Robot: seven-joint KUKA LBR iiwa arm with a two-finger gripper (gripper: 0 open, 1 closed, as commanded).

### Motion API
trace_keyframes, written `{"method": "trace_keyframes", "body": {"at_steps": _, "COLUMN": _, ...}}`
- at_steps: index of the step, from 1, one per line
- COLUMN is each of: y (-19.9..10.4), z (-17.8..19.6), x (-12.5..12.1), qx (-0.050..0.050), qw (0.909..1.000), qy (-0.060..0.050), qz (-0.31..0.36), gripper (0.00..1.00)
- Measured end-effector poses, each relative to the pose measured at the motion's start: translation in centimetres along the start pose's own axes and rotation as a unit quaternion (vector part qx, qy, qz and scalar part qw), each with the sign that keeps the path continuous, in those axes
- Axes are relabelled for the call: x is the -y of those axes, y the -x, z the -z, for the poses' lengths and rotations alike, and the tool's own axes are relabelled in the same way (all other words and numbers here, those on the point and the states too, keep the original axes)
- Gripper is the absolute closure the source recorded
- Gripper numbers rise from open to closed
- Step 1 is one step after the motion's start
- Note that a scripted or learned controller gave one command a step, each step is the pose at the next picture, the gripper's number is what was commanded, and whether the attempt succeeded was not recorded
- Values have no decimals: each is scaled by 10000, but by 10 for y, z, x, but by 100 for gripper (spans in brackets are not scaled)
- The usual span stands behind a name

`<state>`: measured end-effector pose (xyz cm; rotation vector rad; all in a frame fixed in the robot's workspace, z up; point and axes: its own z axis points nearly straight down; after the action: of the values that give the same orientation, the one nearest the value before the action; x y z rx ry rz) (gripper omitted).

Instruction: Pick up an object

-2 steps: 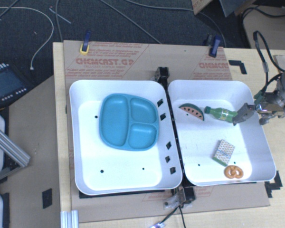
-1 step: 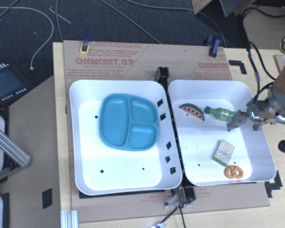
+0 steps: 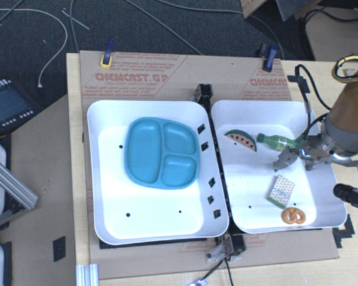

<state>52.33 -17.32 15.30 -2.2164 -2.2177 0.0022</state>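
At the right of the frame, the gripper hangs low over the right-hand shallow white bin, its two dark fingers spread apart with nothing between them. A small green plastic bottle lies just above and left of the fingertips, beside a watermelon-slice toy. Below the gripper lie a white speckled square packet and, nearer the bin's lower rim, an orange pretzel-shaped piece. The left-hand white bin holds a blue divided plastic plate.
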Motion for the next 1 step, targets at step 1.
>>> {"method": "trace_keyframes", "body": {"at_steps": 1, "y": -3, "z": -62, "x": 4, "qx": -1, "qw": 10000, "qy": -6, "qz": -2, "gripper": 0}}
